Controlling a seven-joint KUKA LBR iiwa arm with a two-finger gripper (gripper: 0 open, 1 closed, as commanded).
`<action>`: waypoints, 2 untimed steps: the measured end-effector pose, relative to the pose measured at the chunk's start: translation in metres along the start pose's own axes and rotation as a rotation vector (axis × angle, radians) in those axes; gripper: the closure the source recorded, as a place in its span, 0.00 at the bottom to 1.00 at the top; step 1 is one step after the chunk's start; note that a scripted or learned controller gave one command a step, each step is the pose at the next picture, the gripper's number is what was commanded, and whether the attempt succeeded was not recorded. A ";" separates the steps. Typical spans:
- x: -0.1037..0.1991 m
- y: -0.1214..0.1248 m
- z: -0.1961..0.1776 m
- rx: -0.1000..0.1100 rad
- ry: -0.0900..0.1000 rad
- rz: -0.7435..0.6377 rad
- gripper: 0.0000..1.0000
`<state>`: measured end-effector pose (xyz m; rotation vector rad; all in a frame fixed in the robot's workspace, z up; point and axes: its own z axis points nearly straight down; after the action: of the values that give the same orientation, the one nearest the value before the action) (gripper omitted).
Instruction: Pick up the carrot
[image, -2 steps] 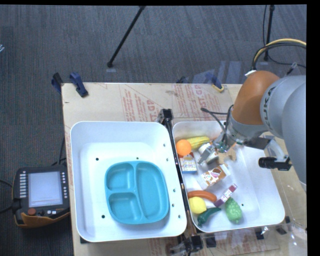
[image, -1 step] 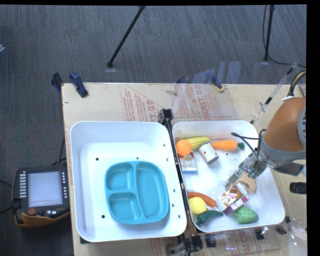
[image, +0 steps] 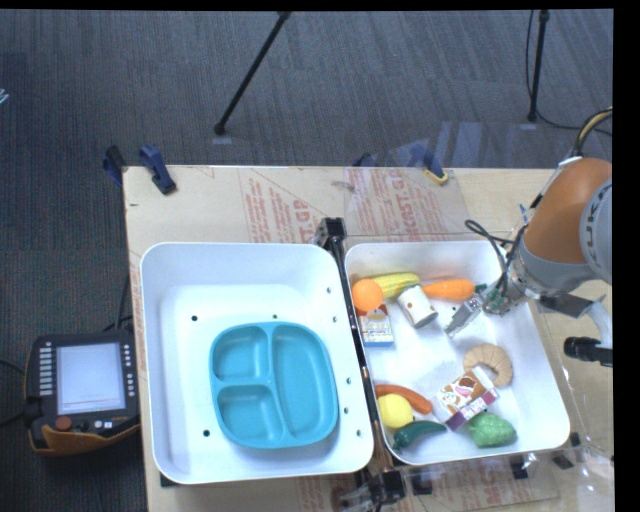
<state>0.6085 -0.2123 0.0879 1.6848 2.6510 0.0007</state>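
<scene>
The flat cardboard-covered desk (image: 250, 205) carries two shallow white plastic bins; the left bin (image: 160, 300) holds a blue divided plate (image: 272, 385). In the right bin (image: 540, 385), the orange toy carrot (image: 447, 290) lies near the back, just beside the grey pincer (image: 466, 316), which seems to stand apart, though blurred.

Even, diffuse overhead light fills the scene, moderately bright. The white bins (image: 250, 262) read clean without blown-out glare; soft, short shadows sit along their inner walls. The carpet beyond the bins is dimmer and faintly grainy. Overall sharpness is modest, and small items look slightly soft, compressed.
</scene>
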 end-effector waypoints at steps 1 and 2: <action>0.011 0.046 -0.001 0.000 -0.001 0.215 0.00; -0.010 0.038 -0.001 -0.002 0.007 0.469 0.00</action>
<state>0.6471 -0.2048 0.0885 2.2585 2.1903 0.0091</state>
